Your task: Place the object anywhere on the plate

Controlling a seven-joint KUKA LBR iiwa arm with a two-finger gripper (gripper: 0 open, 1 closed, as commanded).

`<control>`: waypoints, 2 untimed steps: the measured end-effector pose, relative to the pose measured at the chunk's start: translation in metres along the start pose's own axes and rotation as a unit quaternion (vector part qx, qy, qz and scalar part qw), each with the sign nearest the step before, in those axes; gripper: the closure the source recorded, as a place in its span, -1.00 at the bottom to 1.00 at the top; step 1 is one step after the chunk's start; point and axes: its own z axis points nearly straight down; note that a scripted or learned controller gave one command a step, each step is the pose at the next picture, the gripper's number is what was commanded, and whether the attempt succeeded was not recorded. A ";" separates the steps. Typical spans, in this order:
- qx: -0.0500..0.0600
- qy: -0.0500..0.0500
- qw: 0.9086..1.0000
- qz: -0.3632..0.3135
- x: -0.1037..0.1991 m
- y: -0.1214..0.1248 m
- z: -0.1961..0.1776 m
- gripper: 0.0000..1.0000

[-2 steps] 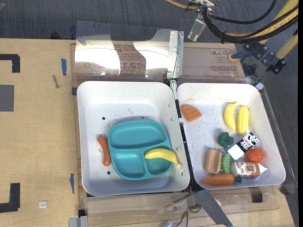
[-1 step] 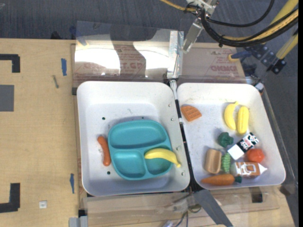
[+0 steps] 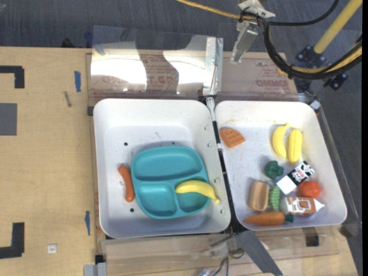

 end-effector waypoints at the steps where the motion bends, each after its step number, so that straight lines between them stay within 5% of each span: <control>1: 0.000 0.000 0.995 -0.097 0.009 0.020 0.000 -1.00; 2: -0.001 0.000 0.995 -0.096 0.022 0.052 0.000 -1.00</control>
